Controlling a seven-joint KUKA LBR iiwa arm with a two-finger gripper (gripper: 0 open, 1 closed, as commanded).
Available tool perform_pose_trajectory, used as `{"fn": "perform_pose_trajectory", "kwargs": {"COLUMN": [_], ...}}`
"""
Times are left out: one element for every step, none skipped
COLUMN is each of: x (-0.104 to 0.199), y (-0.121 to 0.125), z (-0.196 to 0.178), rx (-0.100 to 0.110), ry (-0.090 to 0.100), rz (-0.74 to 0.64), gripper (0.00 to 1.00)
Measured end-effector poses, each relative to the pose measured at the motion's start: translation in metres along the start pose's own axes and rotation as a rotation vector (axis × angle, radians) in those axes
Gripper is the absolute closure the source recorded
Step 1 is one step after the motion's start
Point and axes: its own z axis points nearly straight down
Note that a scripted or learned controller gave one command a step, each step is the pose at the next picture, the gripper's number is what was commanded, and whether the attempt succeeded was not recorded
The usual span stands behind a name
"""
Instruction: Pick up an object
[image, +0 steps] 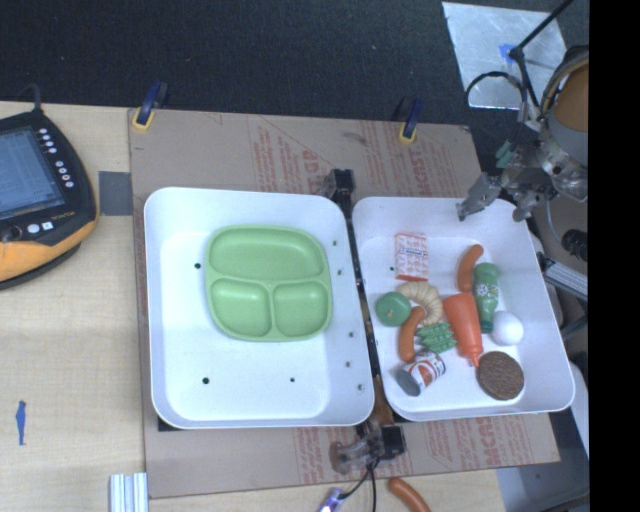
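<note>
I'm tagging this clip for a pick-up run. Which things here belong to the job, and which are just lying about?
Belongs to the job:
gripper above the right bin's far edge
right bin
carrot
two sausages
green bottle
white egg
brown disc

Lying about:
green divided plate
left bin
teach pendant
blue clamps

pale wooden bench (70, 360) under brown cardboard sheet (300, 150); dark carpet floor (250, 50) behind.

Toy foods (450, 320) lie clustered in the right bin (385, 225)
</note>
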Motion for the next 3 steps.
{"fn": "perform_pose_trajectory", "kwargs": {"x": [-0.025, -0.007, 0.02], "y": [-0.023, -0.06, -0.095], "z": [0.148, 0.148, 0.148], "rx": [0.001, 0.0, 0.0], "ry": [-0.001, -0.001, 0.0], "rz": [0.0, 0.0, 0.0], "gripper": [0.0, 0.0, 0.0]}}
